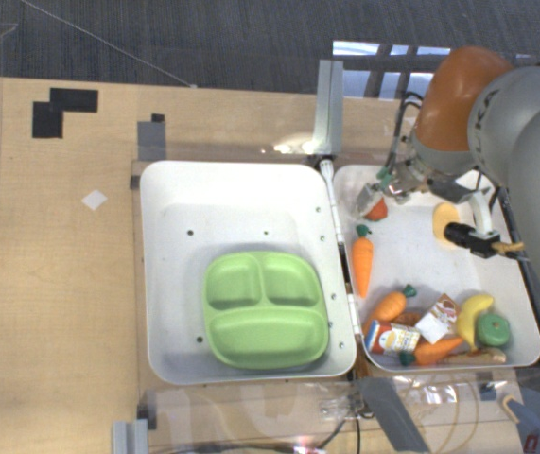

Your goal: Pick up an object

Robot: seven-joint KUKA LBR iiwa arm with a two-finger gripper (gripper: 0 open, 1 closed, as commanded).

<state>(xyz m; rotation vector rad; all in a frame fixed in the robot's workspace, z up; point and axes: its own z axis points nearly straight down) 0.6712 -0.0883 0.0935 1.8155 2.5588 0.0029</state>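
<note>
With its claw state impossible to tell here, the gripper hangs over the right bin's far-left corner, a small red-orange piece just at its seven o'clock (nearest candidate), the long carrot farther toward six, lying twelve-to-six.

Left bin: white. Divided plate in it: light green. Right bin: white. Long carrot at its 9 o'clock side: orange with green top. Toy food at 6 o'clock: orange carrots, a yellow banana, a green round piece. Arm: grey with an orange band. Bench: pale tan with black squares at 10 o'clock.
</note>
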